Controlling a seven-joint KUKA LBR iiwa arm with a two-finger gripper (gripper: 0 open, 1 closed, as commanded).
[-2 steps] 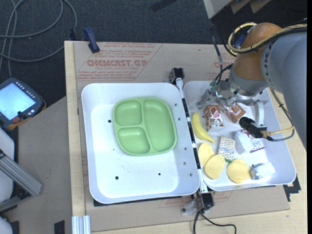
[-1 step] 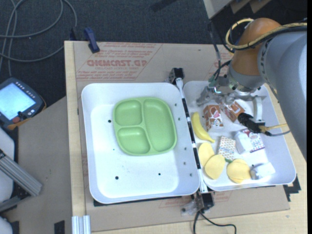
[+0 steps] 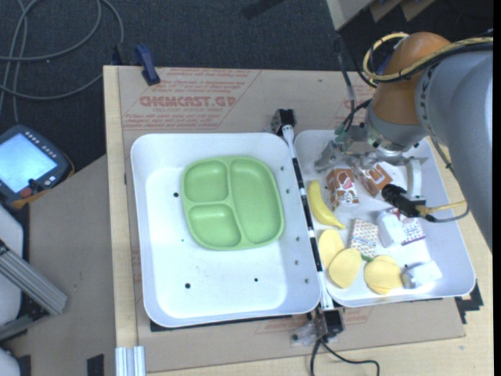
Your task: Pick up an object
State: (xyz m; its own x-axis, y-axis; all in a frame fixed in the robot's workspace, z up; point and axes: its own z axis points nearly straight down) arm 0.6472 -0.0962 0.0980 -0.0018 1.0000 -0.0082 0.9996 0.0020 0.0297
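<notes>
Hanging low over the right bin [image 3: 450, 233], the gripper [image 3: 362, 153] sits above a brown snack packet [image 3: 342, 188]; whether it grips anything, I cannot tell. Beside the packet lie a banana [image 3: 319, 206] and yellow lemons [image 3: 344, 266]. A green divided plate [image 3: 232, 202] rests in the left bin [image 3: 156, 233].
</notes>
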